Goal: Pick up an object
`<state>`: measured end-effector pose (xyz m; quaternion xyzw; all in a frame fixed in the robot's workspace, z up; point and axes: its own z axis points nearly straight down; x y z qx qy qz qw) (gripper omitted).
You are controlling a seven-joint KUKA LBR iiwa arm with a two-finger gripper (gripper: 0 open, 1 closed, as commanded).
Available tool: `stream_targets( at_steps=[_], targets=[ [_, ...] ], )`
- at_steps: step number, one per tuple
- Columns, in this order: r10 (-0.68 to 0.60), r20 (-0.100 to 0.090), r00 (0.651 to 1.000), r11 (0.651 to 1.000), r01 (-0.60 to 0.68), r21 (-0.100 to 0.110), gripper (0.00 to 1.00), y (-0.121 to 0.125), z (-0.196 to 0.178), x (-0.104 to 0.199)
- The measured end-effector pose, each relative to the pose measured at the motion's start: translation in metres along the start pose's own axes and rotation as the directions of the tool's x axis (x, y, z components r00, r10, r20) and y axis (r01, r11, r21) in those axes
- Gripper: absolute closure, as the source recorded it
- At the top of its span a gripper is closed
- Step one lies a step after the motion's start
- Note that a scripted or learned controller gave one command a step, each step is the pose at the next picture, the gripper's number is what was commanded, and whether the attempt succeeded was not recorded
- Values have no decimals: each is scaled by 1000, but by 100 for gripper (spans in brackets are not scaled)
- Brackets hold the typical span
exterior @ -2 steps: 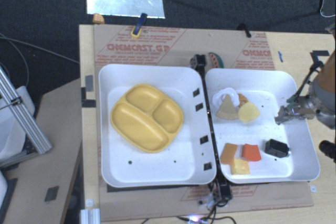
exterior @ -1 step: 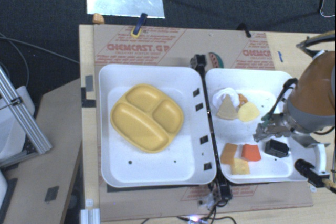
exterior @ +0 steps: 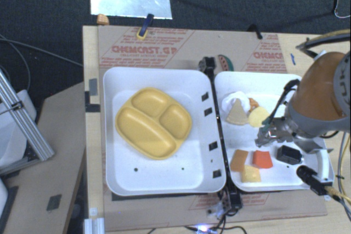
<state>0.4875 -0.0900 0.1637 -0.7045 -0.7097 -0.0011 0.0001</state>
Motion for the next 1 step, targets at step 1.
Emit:
stream_targets(
  at_steps=[1],
  targets=[
    [0,1,1000,1000,0,-4,100,1,-11,-2]
  ],
)
